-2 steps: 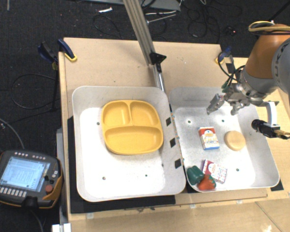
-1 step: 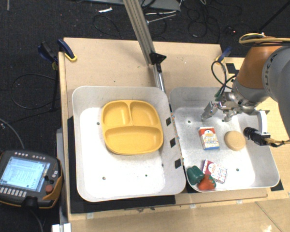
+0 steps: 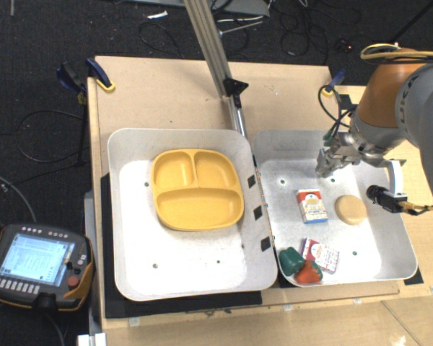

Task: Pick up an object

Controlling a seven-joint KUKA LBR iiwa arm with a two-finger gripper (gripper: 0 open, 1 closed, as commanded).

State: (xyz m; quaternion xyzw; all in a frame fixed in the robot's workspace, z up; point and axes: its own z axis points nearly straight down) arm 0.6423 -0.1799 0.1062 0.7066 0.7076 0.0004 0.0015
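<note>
Nothing is picked up yet, as far as the view shows: the gripper [image 3: 329, 163] hangs over the upper part of the right bin [image 3: 390, 262], with bare white floor beneath it and no object between its fingers. Whether the claw is open or closed I cannot tell, since it shows as a small grey cluster.

Four candidates lie in that bin. Closest to the gripper is a small carton [image 3: 312, 206] with a red top, standing apart from the rest near the bin's middle. Just beside it, toward the arm, sits a round tan piece [image 3: 351, 209] (possibly a toy bun or biscuit). Down in the near left corner a green and red toy vegetable [image 3: 300, 265] touches a small red-and-white packet [image 3: 323, 256].

So the whole task remains, in my judgement: come down over one object, close on it and lift. The carton looks the easiest choice, being near and free on all sides. The corner pair looks harder, crowded together against the bin wall.

Elsewhere, the left bin [image 3: 126, 265] holds a yellow divided plate [image 3: 198, 189], well apart from the work. A teach pendant [image 3: 36, 259] lies off the bench at lower left.
</note>
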